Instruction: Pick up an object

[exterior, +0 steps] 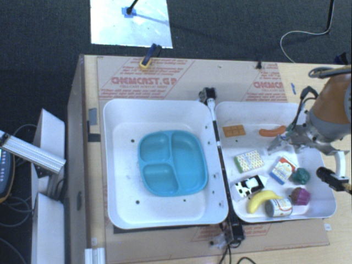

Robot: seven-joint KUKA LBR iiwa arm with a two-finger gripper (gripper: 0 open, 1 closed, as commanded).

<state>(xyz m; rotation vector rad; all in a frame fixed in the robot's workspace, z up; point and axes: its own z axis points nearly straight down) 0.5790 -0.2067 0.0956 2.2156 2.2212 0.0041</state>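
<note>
A wooden bench (82,147) is covered by a cardboard sheet (187,76) printed with red lettering. Two shallow white bins are set directly on the sheet, side by side and touching: the left bin (118,147) and the right bin (324,202). A yellow and blue clamp (149,56) is seen at the sheet's far edge, and a small black clip (258,65) further right on that edge.

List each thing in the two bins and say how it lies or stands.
Blue tray: flat in the left bin, right way up.
Banana: lying on its side.
Can: on its side, beside the banana.
Hot dog: lying flat.
Cracker: flat.
Tool: above the right bin, near the hot dog.
</note>
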